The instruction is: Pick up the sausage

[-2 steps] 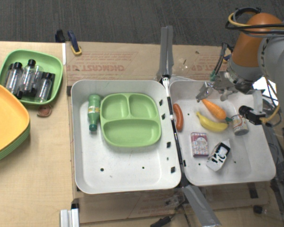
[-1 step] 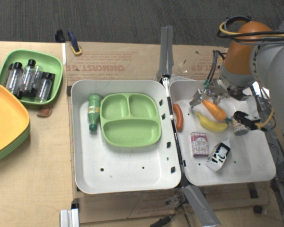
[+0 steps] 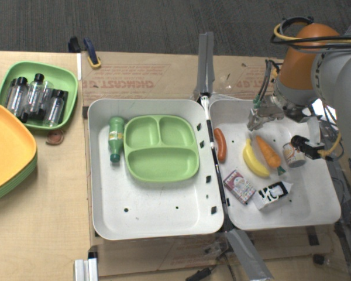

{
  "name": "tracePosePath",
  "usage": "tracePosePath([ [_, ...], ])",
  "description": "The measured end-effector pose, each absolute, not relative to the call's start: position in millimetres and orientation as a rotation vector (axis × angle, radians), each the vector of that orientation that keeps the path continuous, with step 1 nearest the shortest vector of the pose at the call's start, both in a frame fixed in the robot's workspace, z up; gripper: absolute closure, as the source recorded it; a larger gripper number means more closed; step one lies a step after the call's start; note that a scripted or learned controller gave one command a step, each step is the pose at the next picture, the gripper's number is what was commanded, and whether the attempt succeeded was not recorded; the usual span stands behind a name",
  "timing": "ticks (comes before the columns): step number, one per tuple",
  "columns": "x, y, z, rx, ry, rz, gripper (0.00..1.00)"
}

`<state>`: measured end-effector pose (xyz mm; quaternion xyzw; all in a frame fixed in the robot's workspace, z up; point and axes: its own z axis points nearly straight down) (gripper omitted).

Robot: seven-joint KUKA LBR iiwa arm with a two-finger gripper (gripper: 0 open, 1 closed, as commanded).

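The end effector (image 3: 258, 122) hangs low at the right bin's (image 3: 316, 215) twelve o'clock; whether it is parted I cannot tell, and it grips nothing. The sausage (image 3: 221, 144) lies untouched at nine o'clock, beyond the banana (image 3: 255, 160) and carrot (image 3: 268, 151). Reaching and grasping remain.
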<state>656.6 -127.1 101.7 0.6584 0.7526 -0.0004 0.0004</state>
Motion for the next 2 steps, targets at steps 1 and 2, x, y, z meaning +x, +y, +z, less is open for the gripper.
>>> tracePosePath([
  [1,614.2,-168,111,1.802,2.572,0.000,1.00],
  [2,586.6,-146,92,1.858,2.533,0.000,1.00],
])
